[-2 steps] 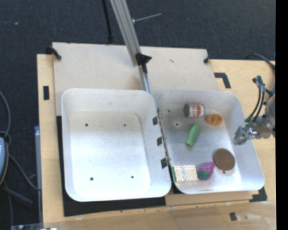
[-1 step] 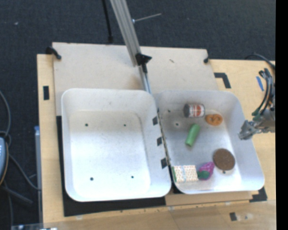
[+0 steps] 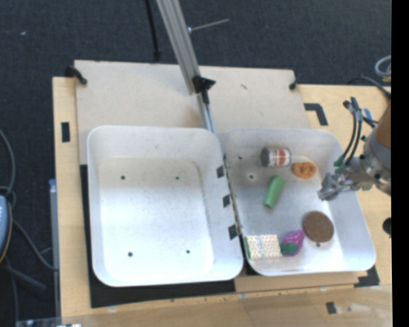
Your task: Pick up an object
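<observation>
where it hangs over the right bin (image 3: 351, 251), the tool (image 3: 329, 188) holds nothing.

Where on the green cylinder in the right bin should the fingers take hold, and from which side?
Grip the green cylinder across its middle, coming straight down from above. It lies flat on the right bin floor, tilted slightly from the view's vertical, so the fingers should probably close across its narrow width, on its left and right flanks. Bare floor on both flanks leaves room there.

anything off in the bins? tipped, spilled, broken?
Nothing spilled or broken. The small can lies on its side in the right bin; the green cylinder lies flat too. The gripper hangs over that bin's right edge.
</observation>
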`<state>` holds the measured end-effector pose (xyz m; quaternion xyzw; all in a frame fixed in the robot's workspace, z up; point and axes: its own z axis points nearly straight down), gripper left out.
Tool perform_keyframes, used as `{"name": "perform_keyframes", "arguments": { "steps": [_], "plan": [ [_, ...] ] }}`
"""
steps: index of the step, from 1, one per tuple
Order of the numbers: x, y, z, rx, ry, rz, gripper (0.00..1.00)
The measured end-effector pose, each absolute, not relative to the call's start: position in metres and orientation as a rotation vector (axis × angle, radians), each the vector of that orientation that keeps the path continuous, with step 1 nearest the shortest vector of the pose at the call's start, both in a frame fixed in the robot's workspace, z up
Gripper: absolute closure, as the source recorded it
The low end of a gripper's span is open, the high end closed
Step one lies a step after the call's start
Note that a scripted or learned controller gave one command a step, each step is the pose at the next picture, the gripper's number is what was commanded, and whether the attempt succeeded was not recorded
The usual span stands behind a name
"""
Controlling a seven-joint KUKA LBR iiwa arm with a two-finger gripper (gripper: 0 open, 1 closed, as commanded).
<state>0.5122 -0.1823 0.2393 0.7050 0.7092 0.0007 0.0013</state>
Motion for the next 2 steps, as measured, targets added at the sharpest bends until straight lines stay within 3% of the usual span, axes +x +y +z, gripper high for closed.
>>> {"name": "perform_keyframes", "arguments": {
  "steps": [2],
  "plan": [
    [0.520,-0.093,0.239,2.213,2.230,0.004,1.00]
  ]
}}
